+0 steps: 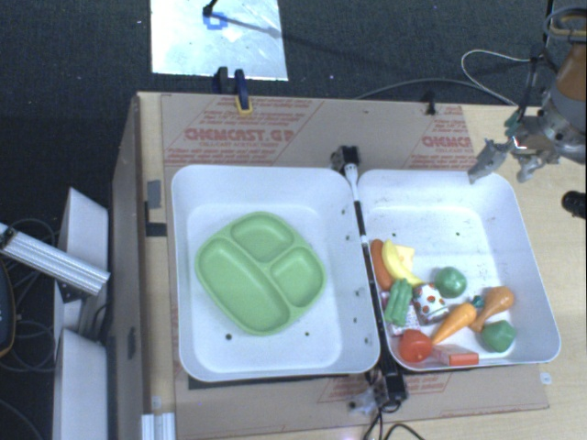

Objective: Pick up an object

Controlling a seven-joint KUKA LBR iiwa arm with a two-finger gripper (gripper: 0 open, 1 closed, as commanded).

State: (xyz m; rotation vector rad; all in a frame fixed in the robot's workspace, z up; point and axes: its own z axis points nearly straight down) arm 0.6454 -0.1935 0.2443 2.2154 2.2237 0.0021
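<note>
Hovering over the right bin's [514, 211] far corner, the spread metal fingers [487, 160] grip nothing; below-left of them, glossy plastic toy vegetables [440, 314] cluster, with a carrot [455, 322] among them.

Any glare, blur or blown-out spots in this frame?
Camera view: the shiny sheet on the dark floor glares almost white; the white bins are bright but keep their rims; the toy pile is soft, with edges smeared; the claw at the right bin's far corner is slightly blurred.
</note>
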